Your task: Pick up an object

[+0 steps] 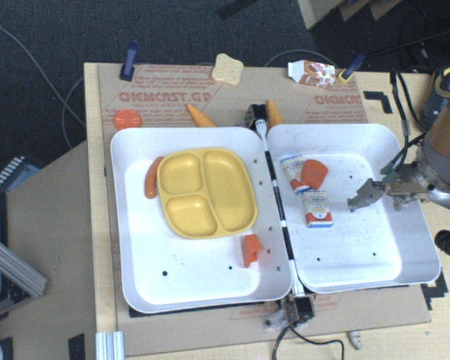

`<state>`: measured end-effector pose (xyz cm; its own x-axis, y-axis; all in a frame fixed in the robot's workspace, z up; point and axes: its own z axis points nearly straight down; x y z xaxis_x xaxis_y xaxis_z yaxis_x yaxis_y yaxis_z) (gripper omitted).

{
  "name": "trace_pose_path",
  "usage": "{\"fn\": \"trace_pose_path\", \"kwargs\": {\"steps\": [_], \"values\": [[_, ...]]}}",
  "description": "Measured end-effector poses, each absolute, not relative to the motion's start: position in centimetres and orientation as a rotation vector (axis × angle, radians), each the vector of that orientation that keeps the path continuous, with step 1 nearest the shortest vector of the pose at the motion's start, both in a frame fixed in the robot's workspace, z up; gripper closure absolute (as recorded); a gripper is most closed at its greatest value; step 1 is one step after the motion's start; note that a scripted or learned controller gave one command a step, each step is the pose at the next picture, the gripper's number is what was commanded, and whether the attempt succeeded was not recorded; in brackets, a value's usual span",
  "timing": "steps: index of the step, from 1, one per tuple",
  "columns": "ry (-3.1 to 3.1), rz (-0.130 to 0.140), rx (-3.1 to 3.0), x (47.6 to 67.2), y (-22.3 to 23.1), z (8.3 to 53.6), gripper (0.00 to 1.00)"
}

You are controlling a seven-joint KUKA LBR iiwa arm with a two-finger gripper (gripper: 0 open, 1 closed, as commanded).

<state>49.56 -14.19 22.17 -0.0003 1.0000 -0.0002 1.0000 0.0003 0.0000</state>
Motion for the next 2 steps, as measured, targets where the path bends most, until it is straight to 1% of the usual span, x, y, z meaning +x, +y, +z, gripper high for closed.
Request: {"fn": "trace_pose_path", "kwargs": {"steps": [1,2], "values": [[2.224,-0.002,2.223,52.6,-11.4,12.4,0.00],[2.225,-0.002,2.223,53.8,-9.0,8.4,0.00]]}}
